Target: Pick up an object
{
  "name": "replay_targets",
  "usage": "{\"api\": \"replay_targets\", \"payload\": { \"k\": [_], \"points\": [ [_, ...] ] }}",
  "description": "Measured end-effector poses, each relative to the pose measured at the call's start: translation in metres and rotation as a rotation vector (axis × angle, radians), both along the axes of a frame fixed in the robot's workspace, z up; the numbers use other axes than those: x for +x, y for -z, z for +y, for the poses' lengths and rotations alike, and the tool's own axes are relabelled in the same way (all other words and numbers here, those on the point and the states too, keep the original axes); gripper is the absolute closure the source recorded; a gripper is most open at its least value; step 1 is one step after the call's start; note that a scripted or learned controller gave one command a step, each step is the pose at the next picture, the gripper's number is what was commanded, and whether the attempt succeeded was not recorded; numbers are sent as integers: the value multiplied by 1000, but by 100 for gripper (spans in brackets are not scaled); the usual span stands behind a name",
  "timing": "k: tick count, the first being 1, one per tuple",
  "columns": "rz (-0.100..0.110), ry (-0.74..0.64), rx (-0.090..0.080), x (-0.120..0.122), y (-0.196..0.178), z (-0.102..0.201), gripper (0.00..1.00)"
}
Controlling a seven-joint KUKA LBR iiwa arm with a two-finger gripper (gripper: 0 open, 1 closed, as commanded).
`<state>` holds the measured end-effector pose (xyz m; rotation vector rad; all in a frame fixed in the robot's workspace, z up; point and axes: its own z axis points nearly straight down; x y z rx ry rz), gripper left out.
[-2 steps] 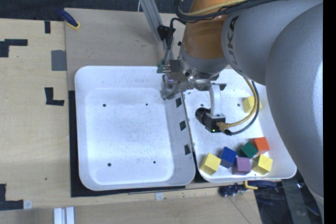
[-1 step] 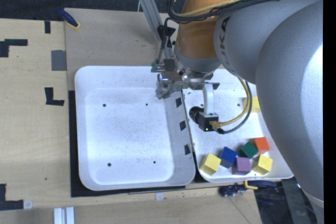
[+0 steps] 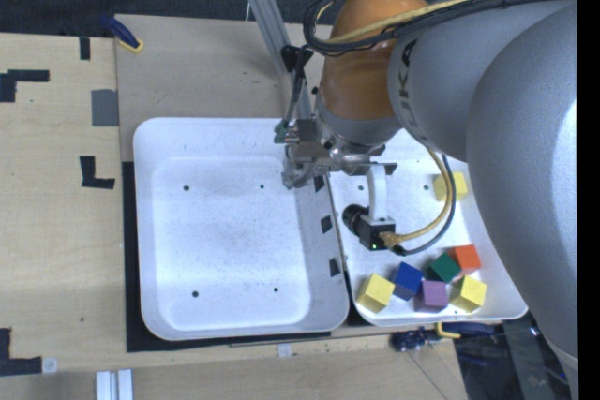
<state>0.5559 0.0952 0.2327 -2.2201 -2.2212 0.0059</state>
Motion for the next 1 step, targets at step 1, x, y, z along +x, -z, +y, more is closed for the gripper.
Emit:
{"api": "replay_targets", "payload": {
  "k": [1],
  "points": [
    [-1, -1, 1, 1, 0, 0, 0]
  ]
}}
